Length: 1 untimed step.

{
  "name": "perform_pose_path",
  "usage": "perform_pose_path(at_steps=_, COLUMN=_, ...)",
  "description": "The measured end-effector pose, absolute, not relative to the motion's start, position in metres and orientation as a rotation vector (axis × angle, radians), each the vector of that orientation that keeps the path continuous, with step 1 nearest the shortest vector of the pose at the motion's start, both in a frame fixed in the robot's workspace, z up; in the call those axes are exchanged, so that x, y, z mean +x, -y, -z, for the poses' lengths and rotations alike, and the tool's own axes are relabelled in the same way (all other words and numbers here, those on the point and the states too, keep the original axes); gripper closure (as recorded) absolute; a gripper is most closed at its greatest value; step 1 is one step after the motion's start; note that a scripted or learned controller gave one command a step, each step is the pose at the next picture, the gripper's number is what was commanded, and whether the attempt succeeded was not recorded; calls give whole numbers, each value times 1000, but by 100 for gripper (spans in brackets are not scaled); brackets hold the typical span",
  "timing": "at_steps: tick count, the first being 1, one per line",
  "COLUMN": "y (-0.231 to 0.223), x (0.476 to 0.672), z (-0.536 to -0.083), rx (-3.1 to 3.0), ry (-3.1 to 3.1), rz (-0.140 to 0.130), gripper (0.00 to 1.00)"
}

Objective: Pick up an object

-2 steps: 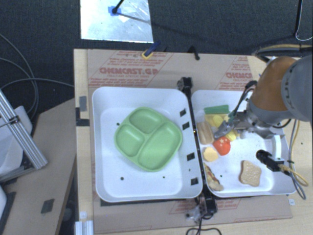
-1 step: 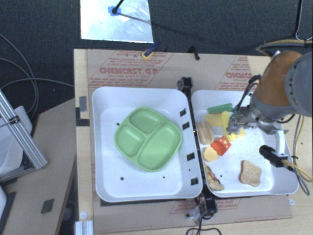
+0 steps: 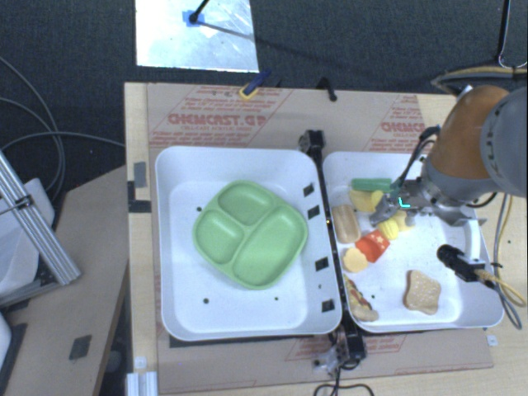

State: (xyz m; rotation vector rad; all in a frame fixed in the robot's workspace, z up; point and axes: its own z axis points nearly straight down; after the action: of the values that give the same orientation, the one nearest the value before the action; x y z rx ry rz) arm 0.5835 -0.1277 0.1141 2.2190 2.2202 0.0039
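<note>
I see the cardboard-covered bench (image 3: 214,114) on dark carpet. My arm (image 3: 466,139) leans over the right bin (image 3: 483,304); its gripper (image 3: 388,213) sits among toy foods (image 3: 371,246) near the bin's left edge, grip undiscernible.

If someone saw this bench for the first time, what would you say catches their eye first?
Most likely the green divided plate, lying alone in the left white bin. Next comes the cluster of toy food in the right bin: a red piece, yellow pieces and a toast slice near the front. The grey arm with its orange band reaches in from the right, its gripper low over that cluster.
</note>
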Motion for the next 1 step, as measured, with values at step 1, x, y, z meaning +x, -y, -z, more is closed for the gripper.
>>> perform_pose_path(at_steps=1, y=101, x=549, z=-91, rx=2209, ry=-2190, rz=-7, gripper=0)
